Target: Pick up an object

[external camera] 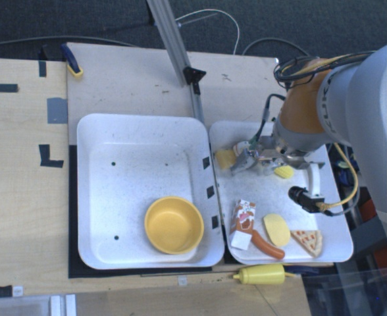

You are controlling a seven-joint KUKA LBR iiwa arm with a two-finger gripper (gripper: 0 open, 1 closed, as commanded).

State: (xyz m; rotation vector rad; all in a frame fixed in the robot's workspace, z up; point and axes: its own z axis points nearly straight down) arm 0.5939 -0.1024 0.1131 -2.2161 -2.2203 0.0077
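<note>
Camera view, looking down at a slant: two white bins sit side by side on the bench. The left bin (114, 176) carries a yellow bowl (174, 224) near its front wall, with bare floor across its rear and left portions. The right bin (335, 245) holds the pickable items. A yellow block (225, 158) lies against the bin's left wall, just beside the gripper (245, 159). A small carton (244, 216) lies near the bin's centre, touching a sausage (266, 245) that runs toward the front wall. A pale yellow oval piece (276, 229) lies just right of the carton, and a pizza slice (307, 241) sits near the front right corner. A small yellow piece (283, 172) lies under the wrist.

The arm (325, 104) enters from the right and covers the rear right part of the right bin. The gripper is low over the rear left area of that bin. Its fingers blur into nearby clutter, so whether the jaws are apart or together cannot be told, nor whether anything lies between them.

A yellow bottle (262, 275) lies on the bench outside the front wall.
</note>
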